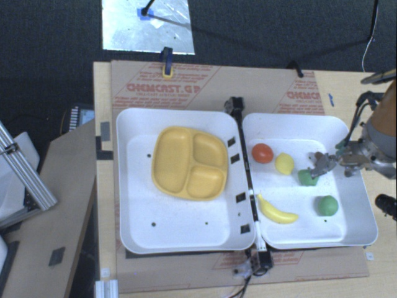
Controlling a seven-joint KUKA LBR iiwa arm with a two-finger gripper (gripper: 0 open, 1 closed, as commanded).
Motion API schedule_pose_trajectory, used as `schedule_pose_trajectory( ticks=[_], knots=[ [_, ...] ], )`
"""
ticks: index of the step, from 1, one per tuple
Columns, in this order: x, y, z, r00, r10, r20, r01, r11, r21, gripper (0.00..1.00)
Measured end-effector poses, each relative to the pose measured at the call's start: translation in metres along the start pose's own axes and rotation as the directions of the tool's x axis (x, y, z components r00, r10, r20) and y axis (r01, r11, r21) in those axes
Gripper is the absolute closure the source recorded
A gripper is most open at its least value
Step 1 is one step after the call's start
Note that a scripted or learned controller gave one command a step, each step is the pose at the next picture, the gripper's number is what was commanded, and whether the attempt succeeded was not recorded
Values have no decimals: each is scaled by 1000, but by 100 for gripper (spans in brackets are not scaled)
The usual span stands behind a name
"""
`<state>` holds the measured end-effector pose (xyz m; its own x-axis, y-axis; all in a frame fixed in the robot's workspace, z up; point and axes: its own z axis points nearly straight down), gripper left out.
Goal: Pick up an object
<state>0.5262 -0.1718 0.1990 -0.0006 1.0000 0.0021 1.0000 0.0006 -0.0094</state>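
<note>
Right bin (pixel 347 129), near its right edge: small green object (pixel 306 178), lying loose. Gripper (pixel 320 164) just above it, touching or nearly so; finger spread cannot be told. Placement suits a grasp attempt.

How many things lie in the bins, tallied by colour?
Yellow: 3, the tray, lemon, banana
Green: 2, one at the gripper, one ball
Red-orange: 1, tomato
Total: 6
</note>
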Motion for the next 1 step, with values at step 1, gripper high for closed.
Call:
schedule_pose_trajectory(
  ticks=[1],
  knots=[
    [0, 3, -5, 1000, -3, 2, 3, 1000, -10, 0]
  ],
)
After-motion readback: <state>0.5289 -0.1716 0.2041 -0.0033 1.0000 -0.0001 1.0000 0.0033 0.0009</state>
